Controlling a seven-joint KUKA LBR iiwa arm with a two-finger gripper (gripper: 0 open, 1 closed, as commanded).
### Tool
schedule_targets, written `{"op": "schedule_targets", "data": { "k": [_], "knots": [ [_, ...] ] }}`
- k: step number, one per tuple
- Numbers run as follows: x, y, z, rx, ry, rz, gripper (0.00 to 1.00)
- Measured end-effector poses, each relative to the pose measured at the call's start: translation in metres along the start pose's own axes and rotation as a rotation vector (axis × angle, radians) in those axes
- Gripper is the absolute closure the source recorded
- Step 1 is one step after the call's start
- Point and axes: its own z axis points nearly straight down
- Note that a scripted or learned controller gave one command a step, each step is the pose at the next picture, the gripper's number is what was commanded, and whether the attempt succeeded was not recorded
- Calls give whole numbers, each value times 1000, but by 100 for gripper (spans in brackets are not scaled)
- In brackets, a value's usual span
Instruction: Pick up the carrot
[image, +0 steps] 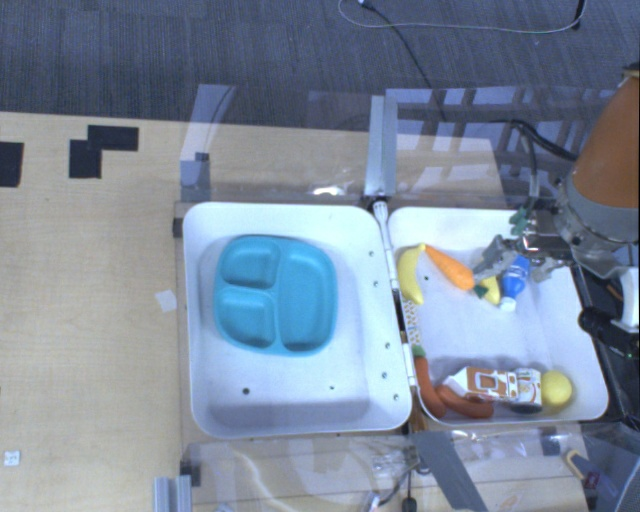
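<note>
The orange carrot (450, 268) lies in the upper left part of the right bin (590, 330), slanting down to the right, with its thick end close to a banana (409, 274). My gripper (508, 266) hangs just to the right of the carrot's tip, over a small blue and white bottle (514, 281) and a little yellow-green item (488, 291). The carrot lies free on the bin floor, apart from the gripper. The grey arm with its orange band (608, 160) reaches in from the right.
Along the front wall of the right bin lie a reddish-brown sausage (445, 397), a white and orange carton (496, 383) and a yellow lemon (556, 388). A blue divided plate (277, 295) rests in the left bin (300, 405). A metal divider (395, 300) separates the bins.
</note>
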Motion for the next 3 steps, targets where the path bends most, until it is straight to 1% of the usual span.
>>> {"op": "schedule_targets", "data": {
  "k": [1,2,3],
  "knots": [
    [-19,34,75,1,1,-185,0],
    [-60,67,193,-10,-4,-288,0],
    [-67,127,194,3,1,-668,0]
  ]
}}
